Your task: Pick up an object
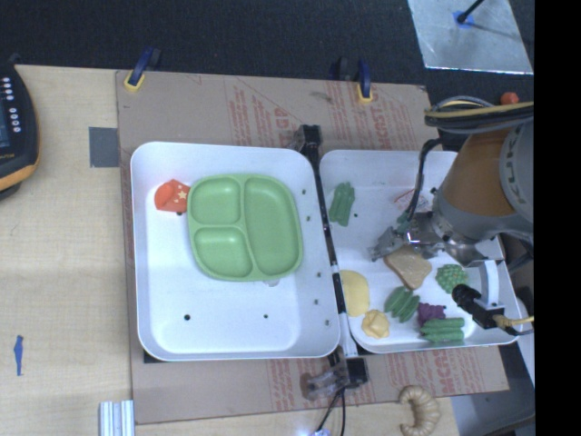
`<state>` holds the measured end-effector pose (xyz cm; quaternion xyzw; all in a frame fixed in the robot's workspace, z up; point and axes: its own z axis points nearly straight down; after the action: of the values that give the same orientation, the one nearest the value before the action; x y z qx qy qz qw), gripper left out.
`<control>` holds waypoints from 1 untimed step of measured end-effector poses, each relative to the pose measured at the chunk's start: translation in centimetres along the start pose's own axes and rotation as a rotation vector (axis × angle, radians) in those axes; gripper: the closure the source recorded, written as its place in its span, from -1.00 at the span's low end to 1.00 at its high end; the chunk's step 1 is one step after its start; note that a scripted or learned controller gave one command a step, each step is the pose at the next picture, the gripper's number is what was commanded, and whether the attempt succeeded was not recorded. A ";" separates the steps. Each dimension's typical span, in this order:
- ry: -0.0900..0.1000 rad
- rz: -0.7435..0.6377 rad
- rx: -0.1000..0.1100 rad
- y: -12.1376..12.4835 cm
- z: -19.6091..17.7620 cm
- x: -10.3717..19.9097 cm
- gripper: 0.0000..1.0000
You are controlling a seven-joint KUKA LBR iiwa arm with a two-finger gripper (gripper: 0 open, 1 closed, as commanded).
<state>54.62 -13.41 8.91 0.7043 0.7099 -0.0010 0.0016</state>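
Dark carpet runs behind a pale wooden worktop [64, 271], on which a brown cardboard sheet [263, 112] is pinned by three clips, one yellow-handled at the far left and two near the middle of its far edge. Two shallow white bins sit side by side on the cardboard: the left bin [227, 325] and the right bin [363, 166]. One grey arm [486, 175] with its orange band reaches in from the right over the right bin, and its jaws [390, 242] hang low near the middle of that bin, just beside a tan bread slice [408, 266]; whether they are apart or together cannot be told, since the wrist hides them. One green three-compartment plate [245, 226] lies in the far half of the left bin, with one red-orange toy [171, 195] touching its left rim. In the right bin lie one dark green ridged piece [341, 203] near the far left side, one yellow piece [354, 291] against the left wall, one smaller yellow piece [375, 323] near the front, one green pod [401, 302] between them and the bread, one light green broccoli-like piece [450, 276], one purple piece [431, 313] and one green piece [442, 331] at the front right. One tan curled object [420, 409] rests on the worktop in front of the cardboard.
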 end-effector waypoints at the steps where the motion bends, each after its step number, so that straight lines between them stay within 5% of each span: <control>1: 0.003 0.001 -0.003 6.2 -0.4 1.2 -1.00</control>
<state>60.79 -12.14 9.27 0.7046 0.7096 0.0011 0.0013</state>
